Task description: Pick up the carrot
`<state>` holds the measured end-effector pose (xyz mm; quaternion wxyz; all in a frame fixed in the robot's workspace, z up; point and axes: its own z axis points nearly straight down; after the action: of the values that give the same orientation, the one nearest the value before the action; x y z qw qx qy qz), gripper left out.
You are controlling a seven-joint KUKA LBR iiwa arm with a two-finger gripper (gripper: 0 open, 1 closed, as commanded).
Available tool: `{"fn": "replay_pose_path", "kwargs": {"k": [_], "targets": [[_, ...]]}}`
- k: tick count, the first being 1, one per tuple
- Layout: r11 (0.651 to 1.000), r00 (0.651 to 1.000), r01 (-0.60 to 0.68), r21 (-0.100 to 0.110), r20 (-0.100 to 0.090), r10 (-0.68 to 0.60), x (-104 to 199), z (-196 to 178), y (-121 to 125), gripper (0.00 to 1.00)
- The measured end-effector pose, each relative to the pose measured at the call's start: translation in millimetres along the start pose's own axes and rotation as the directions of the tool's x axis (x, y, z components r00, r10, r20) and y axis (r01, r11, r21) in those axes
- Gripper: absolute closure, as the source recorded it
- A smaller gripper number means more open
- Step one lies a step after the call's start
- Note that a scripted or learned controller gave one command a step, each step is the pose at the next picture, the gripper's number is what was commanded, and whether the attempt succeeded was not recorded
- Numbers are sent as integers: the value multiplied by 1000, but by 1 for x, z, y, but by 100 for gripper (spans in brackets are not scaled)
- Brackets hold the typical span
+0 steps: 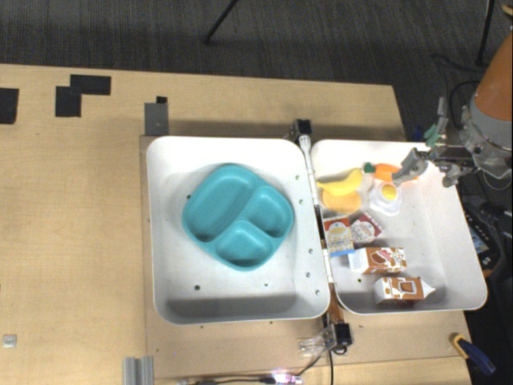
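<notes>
Carrot (385, 170) is seen as a small orange patch with a green tip at its left, at the far edge of the right bin (449, 247), so its long axis is judged roughly left-right. It is partly hidden behind a clear plastic item (385, 199), with a yellow banana-like piece (341, 189) just to its left. Gripper (417, 165) is positioned just right of the carrot, near its orange end. Nothing is seen gripped; its open or closed state cannot be told. Approach is judged leftward, along that axis.
</notes>
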<state>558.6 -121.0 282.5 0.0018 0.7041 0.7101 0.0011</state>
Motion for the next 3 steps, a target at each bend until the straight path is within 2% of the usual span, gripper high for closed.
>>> {"fn": "replay_pose_path", "kwargs": {"k": [1,2,3], "targets": [[964,964,-265,4,0,265,-17,92,78,0],[979,979,-204,0,2,204,-63,198,110,0],[942,942,-335,3,-1,335,-46,197,61,0]]}}
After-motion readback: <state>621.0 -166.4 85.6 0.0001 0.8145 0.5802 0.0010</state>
